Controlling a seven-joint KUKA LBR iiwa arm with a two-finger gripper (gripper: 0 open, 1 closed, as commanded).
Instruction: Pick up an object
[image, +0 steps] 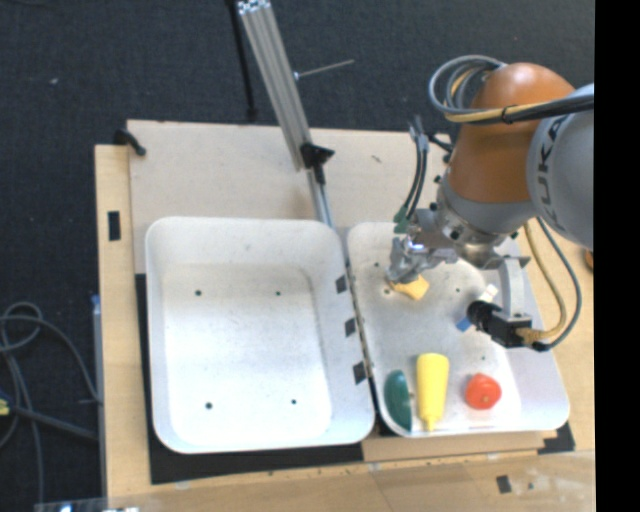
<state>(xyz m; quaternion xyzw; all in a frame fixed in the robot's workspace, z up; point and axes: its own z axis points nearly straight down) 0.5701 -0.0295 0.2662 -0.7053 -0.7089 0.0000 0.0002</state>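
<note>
My gripper (405, 272) hangs over the far left part of the right bin (535, 385), just above a small pale yellow block (411, 289) that lies at its fingertips. The block rests on the bin floor, and I cannot see it held. Along the near edge of the same bin lie a dark green object (398, 396), a yellow bottle-shaped object (432, 389) and a red ball-like object (482, 392). The arm's orange band (500, 130) is above the bin's far side.
The left bin (245, 335) sits beside the right one. A slanted aluminium post (285, 95) rises from the bench behind the bins. Cables and a black connector (497, 322) hang from the wrist over the right bin's middle.
</note>
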